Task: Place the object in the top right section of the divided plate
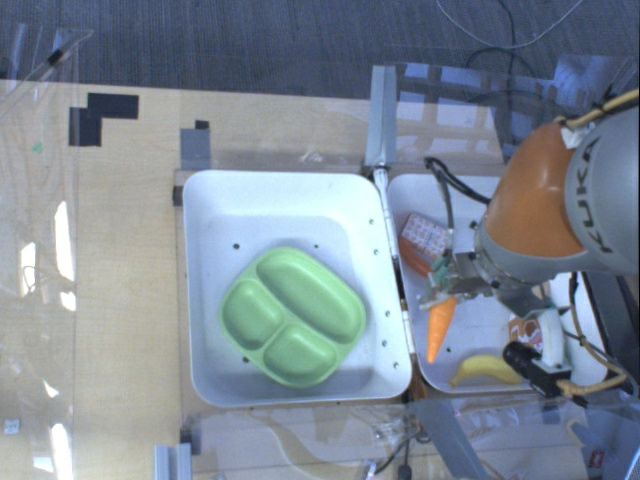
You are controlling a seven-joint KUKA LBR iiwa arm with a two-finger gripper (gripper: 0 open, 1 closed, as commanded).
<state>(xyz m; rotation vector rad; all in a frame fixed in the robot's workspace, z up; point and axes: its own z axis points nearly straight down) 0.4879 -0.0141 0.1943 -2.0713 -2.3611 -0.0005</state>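
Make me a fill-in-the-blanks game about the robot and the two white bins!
1. The green divided plate lies in the ____ bin.
2. The carrot has the colour ____.
3. The yellow fruit near the right bin's front edge is a ____.
4. The gripper is above the ____ bin.

Missing words: left; orange; banana; right

Even, bright overhead light; pale glare streaks on my worktop [100, 298] at left, soft shadows inside the left bin [215, 208], slightly soft focus.
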